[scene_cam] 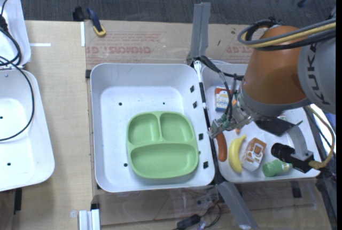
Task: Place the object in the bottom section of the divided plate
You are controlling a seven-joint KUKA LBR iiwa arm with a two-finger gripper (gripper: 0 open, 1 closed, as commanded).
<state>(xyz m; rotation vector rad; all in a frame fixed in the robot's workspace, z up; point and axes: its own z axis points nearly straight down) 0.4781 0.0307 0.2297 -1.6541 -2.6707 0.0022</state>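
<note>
End effector (227, 123) low in right bin (315, 170); finger state cannot tell. Hot dog (221, 148), banana (235, 153) just below it, not lifted. Divided plate (161, 144) well left, bottom section bare. Placing not begun.

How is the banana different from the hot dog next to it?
The banana is yellow; the hot dog is reddish-orange. The banana is thicker and curved; the hot dog is thin and nearly straight. The hot dog lies closer to the bin's left wall, with the banana on its right. Both are long, lie flat and point roughly the same way, side by side below the gripper.
</note>
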